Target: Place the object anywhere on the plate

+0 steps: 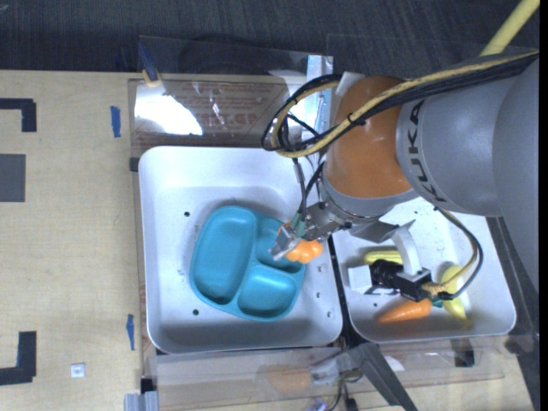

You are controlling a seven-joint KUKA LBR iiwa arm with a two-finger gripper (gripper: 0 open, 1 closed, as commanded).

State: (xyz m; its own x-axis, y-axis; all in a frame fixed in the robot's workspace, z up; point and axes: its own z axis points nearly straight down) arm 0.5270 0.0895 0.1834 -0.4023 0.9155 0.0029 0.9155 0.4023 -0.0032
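Plate: blue plastic, smooth, soft sheen. Bins: white plastic, smooth, faintly glossy. Desk: pale wood, matt, fine grain. Arm: grey shell, satin; orange band glossy. Carrot: orange, smooth plastic look. Sheet at far edge: clear, shiny.

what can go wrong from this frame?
1. The orange object sits at the gripper right over the blue plate's right edge, not its middle. Released here, it may roll off onto the left bin floor.
2. The grip is hard to confirm from this angle; the object could drop early.
3. The plate lies loose in the bin, so a nudge from the gripper may shift or tip it.
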